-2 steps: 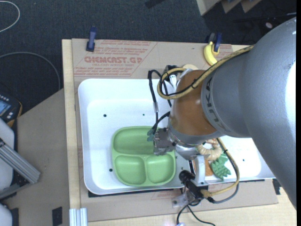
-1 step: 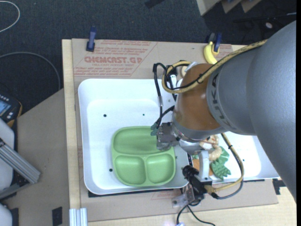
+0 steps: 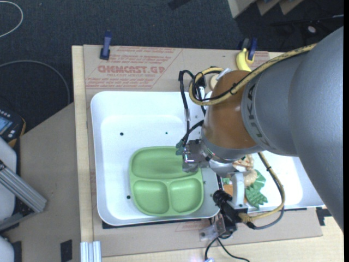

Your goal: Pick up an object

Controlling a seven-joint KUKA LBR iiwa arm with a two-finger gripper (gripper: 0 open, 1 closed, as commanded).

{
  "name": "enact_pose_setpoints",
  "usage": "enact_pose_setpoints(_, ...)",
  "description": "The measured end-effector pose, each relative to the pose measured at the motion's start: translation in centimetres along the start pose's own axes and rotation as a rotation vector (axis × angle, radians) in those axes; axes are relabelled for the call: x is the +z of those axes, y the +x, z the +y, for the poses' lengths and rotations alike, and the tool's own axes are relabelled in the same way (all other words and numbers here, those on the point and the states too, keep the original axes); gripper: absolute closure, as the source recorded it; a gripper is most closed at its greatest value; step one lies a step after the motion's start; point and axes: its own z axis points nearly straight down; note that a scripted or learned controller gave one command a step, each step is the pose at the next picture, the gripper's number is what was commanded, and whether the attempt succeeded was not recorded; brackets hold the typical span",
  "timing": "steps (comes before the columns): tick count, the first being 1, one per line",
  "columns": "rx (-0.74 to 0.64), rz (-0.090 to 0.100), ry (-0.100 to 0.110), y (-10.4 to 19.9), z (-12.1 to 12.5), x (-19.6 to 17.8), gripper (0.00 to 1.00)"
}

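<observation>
my gripper hangs at the frame's centre, over the right rim of the light green three-compartment plastic plate, and i cannot tell how it is set. that plate lies flat in the lower part of the left white shallow bin, likely my target. small green and orange items sit in the right bin, under my arm.

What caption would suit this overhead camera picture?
Grey arm reaches over a green divided plate in the left white bin.
</observation>
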Motion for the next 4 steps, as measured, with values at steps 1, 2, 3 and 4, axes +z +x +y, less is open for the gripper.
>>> enact_pose_setpoints(1,0.0,0.0,-0.001,0.0,0.0,-1.0,1.0)
enact_pose_setpoints(2,0.002,0.0,-0.003,0.0,0.1,-1.9,1.0)
enact_pose_setpoints(3,0.002,0.001,-0.004,0.1,0.1,-2.9,1.0)
enact_pose_setpoints(4,-0.008,0.002,-0.019,4.5,11.9,-13.6,1.0)
